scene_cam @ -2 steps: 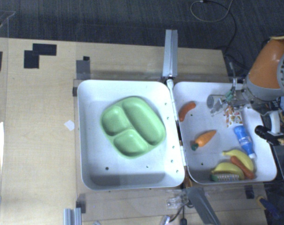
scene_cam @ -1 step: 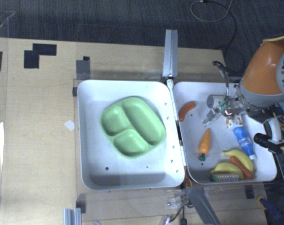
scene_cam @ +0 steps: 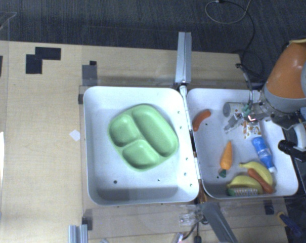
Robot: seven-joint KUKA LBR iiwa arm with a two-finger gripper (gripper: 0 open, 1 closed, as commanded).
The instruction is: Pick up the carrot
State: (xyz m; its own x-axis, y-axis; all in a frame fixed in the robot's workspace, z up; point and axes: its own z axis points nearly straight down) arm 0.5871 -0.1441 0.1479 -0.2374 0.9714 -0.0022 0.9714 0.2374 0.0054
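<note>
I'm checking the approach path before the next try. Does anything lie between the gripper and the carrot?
Nothing visible does. The gripper hangs near the right bin's far side, and bare bin floor separates it from the carrot. The bottle lies off to the carrot's right.

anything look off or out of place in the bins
Nothing stands out. The green plate lies flat in the left bin. In the right bin the carrot, sausage, bottle and bananas lie loose and whole, nothing spilled.

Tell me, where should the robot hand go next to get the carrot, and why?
Probably slide toward the near edge and lower: the end effector hovers by the right bin's far side, while the carrot lies apart from it, mid-bin, beside the bananas.
</note>
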